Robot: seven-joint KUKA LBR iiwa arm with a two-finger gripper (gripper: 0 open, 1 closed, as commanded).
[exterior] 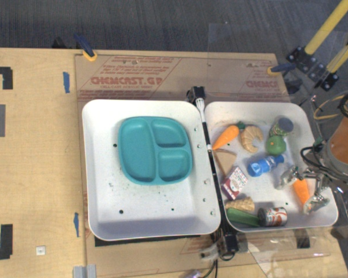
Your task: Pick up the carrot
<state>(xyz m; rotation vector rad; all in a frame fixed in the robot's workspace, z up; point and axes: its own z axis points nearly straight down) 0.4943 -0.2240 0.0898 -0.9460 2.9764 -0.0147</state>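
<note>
Two orange carrots lie in the right bin (pixel 322 216). One carrot (pixel 227 136), with a green top, rests at the bin's far left beside a tan bread roll (pixel 252 138). A smaller carrot (pixel 302 191) lies near the right wall. My gripper (pixel 302 189) is low over this smaller carrot, with one metal finger (pixel 287 176) to its upper left and the other at its lower right. The fingers stand apart on either side of the carrot with gaps showing, so the gripper looks open. The arm's orange band (pixel 343 149) is at the right edge.
The right bin also holds a blue bottle (pixel 263 166), a green fruit (pixel 275 145), a grey cap (pixel 285 124), a snack packet (pixel 235 182), a cucumber (pixel 242 216) and a can (pixel 274 216). A teal divided plate (pixel 155 150) lies in the left bin (pixel 104 207).
</note>
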